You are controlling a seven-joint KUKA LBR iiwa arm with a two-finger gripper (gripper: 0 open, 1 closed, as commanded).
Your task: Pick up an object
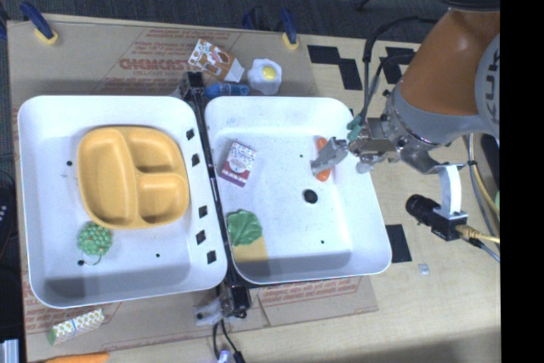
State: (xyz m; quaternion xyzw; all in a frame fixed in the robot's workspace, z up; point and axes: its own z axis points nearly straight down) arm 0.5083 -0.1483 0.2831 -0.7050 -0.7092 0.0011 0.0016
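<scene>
Right now, gripper (331, 152) over the right bin (361, 246) at a small orange object (322, 168) — long axis roughly upright in view, grip state unclear, cardboard (153, 64) print partly legible — "CHEMCAS".

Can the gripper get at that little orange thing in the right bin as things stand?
Probably yes: the gripper hangs right at the orange piece, and nothing stands between them on the right bin floor.

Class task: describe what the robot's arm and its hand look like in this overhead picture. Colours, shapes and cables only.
The arm is bulky and rounded, grey with a broad orange band above the wrist. The hand is small, metallic grey, with slim fingers. Dark cables loop along the wrist beside it.
</scene>
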